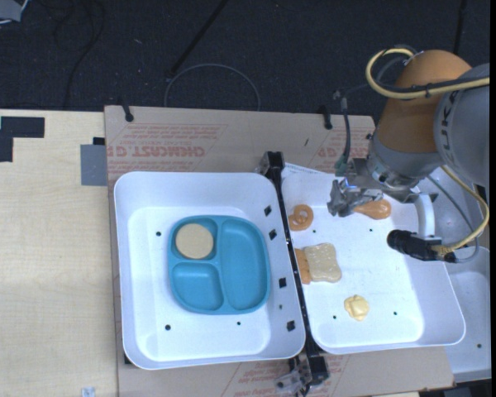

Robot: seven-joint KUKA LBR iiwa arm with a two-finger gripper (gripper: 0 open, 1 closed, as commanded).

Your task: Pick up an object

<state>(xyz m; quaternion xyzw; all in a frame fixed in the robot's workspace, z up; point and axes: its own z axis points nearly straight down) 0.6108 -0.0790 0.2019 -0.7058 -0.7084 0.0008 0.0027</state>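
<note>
My gripper (341,202) hangs over the upper part of the right bin (434,325). An orange sausage-shaped piece (374,210) lies right beside it, touching or nearly touching its right side. A small brown pretzel (300,217) sits to the gripper's left near the divider. Below it lies a slice of toast (322,263). A yellow lump (356,307) rests toward the bin's front.
The left bin (140,304) bears a blue divided plate (231,275) with a round tan cracker (193,240) in its upper-left compartment. A black cylindrical part (412,242) with cables juts over the right bin's right side. The grey arm (422,131) looms above the bin's far right corner.
</note>
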